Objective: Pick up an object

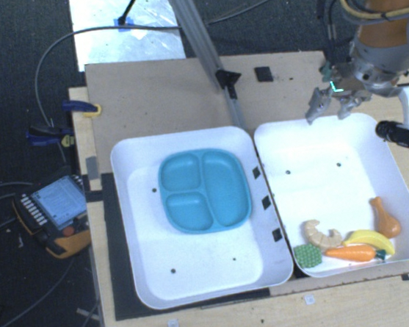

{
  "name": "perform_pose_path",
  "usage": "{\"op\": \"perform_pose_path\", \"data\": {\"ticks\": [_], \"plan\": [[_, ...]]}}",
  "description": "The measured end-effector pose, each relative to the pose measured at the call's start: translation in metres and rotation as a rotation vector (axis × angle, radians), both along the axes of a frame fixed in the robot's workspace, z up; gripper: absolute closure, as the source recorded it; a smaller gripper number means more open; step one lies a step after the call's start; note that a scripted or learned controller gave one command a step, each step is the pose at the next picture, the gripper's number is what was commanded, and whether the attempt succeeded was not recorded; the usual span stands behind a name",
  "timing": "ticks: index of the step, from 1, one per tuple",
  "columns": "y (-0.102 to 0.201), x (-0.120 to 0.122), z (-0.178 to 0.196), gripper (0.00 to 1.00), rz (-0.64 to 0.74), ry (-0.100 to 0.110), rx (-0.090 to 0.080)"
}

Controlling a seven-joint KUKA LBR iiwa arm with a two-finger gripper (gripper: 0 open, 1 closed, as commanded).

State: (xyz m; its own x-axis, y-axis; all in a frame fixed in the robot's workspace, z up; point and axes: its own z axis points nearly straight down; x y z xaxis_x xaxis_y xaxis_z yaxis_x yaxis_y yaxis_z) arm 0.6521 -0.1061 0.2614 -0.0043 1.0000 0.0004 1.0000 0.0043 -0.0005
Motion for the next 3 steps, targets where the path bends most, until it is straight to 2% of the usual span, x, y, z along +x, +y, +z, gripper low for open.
{"op": "perform_pose_path", "data": {"ticks": [1, 3], "plan": [[0.000, 0.001, 0.001, 0.00, 0.000, -0.003, 0.000], [0.006, -0.017, -0.107, 0.00, -0.003, 0.003, 0.000]]}}
